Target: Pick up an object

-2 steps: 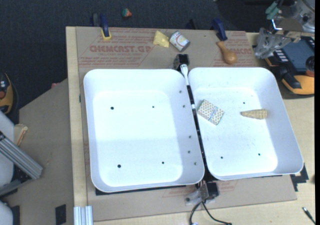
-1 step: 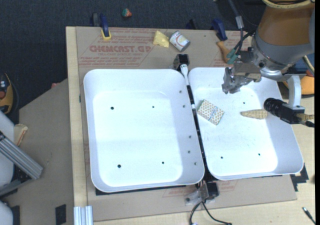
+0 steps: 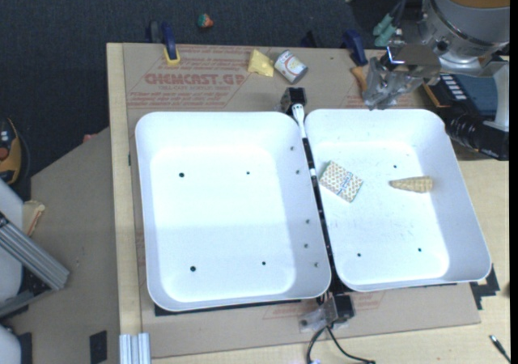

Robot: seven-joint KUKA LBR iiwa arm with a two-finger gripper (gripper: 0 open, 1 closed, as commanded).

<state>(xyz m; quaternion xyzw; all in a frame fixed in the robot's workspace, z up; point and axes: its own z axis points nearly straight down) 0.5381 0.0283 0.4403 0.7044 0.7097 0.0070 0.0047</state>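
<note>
The arm's hand [image 3: 387, 87] is hanging above the far rim of the right bin [image 3: 453, 225], and whether it is spread or pressed together is impossible to tell. 2 things are lying in that bin: a patterned packet [image 3: 341, 181] near the left wall and a tan wedge [image 3: 412, 185] to its right, both well apart from the hand. The left bin [image 3: 154, 217] is sitting beside it on the surface [image 3: 194, 79], where a yellow scrap [image 3: 261, 64] and a small box [image 3: 290, 66] are resting.

A robotics lab. A clamped cardboard sheet [image 3: 202, 79] carries two white bins [image 3: 154, 192]; cables [image 3: 340, 346] trail at the frame's bottom.
</note>
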